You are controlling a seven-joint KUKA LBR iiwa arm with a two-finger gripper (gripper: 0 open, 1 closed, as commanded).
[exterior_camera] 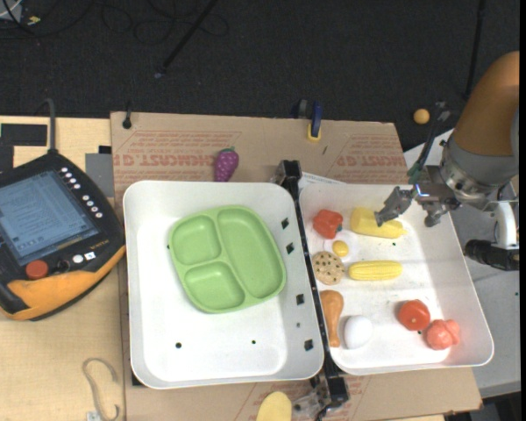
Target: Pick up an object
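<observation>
Yellow wedge (376, 224) at the far end of the right bin (473, 323); gripper (412, 205) spread open just above it, holding nothing.
We'd centre over it, drop straight, close, keeping off the red pepper (328, 223) and corn (374, 271).

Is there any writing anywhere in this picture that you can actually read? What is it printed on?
Red print on the cardboard under the bins, left part: upside down and blurred, too unclear to quote.
Red print on the same cardboard, right part: likewise upside down and unreadable.
Screen of the control pendant at left: lines of text, too small to read.
Buttons beside that screen: any markings too small to read.
No readable text on the bins, the green tray or the toy food.
</observation>
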